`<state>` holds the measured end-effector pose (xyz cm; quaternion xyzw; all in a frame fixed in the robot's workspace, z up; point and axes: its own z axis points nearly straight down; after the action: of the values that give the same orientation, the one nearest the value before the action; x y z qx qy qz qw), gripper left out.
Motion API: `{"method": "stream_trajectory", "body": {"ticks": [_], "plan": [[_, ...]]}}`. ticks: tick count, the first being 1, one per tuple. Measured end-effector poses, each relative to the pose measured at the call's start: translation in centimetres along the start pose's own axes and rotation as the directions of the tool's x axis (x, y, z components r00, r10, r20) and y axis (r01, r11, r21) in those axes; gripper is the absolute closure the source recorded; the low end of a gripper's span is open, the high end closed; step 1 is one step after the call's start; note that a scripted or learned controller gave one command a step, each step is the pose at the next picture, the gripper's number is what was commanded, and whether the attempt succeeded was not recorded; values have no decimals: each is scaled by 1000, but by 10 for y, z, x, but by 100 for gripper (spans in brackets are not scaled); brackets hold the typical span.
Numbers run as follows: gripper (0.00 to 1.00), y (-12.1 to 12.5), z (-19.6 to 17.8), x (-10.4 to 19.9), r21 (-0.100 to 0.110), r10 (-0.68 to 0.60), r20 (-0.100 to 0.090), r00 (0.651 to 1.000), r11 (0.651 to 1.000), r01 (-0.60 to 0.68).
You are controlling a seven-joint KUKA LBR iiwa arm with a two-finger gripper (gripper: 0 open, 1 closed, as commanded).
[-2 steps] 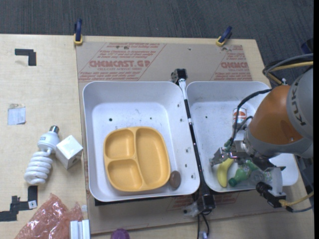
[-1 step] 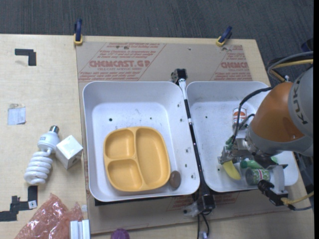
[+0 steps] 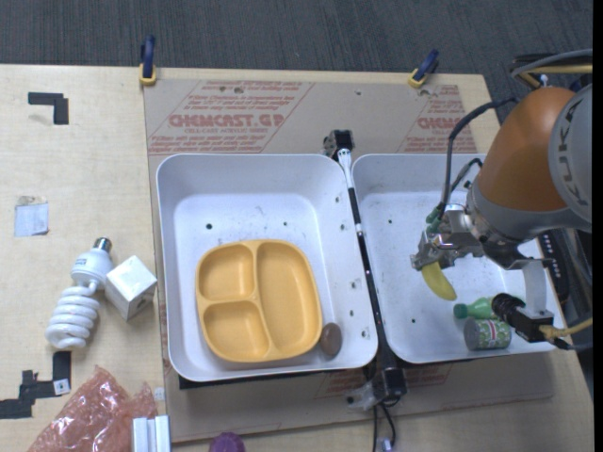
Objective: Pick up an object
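Left bin [image 3: 179, 196]: shallow white plastic with rounded corners, holding a yellow three-compartment plate [image 3: 259, 299], matte and rounded-rectangular, with nothing in its compartments. A small brown rounded object [image 3: 330, 339] sits just beside the plate's corner nearest the bin's front right corner.

Right bin [image 3: 396, 328]: same white plastic, floor scuffed with dark specks. It holds a yellow banana-shaped piece [image 3: 439, 282] near the middle and a green bottle [image 3: 485, 328] lying on its side toward the front right corner, label wrapped around it.

The tool [image 3: 443, 250] is directly over the top end of the banana piece, touching or nearly so. Fingers are too small and cluttered to read: can't tell gap width or whether it's actually gripping the piece.

Outside the bins, on the bench's left side: a white spiral CFL bulb [image 3: 77, 299], a small white cube [image 3: 130, 286] touching it, and crinkled pink plastic [image 3: 89, 411] at the front edge.
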<state>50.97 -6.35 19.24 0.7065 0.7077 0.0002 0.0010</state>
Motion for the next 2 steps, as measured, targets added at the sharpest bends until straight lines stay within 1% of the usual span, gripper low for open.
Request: {"method": "stream_trajectory", "body": {"ticks": [1, 2], "plan": [[100, -32, 6, -33, 1, 3, -1, 1000, 1000, -3], [100, 2, 0, -11, 0, 0, 0, 1000, 1000, 0]]}}
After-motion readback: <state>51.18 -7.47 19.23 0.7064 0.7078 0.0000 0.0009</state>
